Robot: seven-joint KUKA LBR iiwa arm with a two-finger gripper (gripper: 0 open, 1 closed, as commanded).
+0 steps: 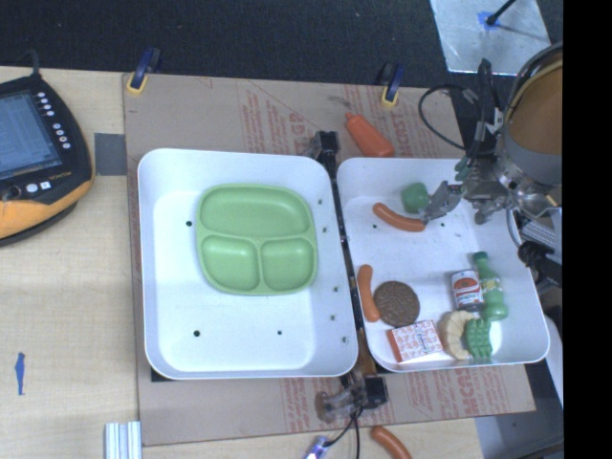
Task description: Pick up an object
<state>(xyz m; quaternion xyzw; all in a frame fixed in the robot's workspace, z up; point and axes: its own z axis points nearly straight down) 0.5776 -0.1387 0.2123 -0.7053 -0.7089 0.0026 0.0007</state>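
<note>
Nearest me in the right bin [535, 347] sit a red-and-white box [414, 340], a brown disc [396, 302] and a small can [466, 290]. Further back, a sausage [398, 219] and a green lump [415, 197] lie just beside my hand [442, 202]. I can't tell its grip state. I judge I'm on the approach; next I need to line up over the sausage and descend.
</note>
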